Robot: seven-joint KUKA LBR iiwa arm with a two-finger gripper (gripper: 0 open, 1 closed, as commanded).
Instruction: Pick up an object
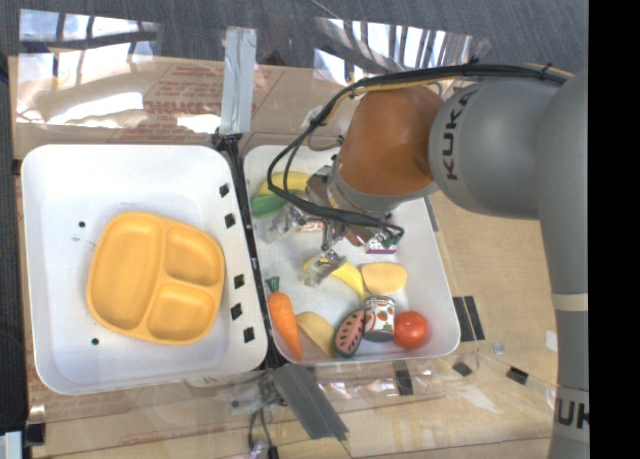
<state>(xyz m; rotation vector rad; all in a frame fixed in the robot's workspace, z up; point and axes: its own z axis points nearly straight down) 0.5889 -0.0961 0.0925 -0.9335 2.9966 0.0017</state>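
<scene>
Gripper (322, 265) lowered into the right bin (440, 292), jaws released, nothing between them. The yellow banana piece (349, 280) lies just to its right, touching or nearly so, long axis slanting toward the near-right toys.

The arm (470, 137) covers the upper part of the right bin (440, 287), hiding most of a banana (287, 183) and a green item (266, 204) beside it. The gripper (325, 259) is too small and cluttered to read. A small patterned item (381, 240) under the wrist is mostly hidden.
</scene>
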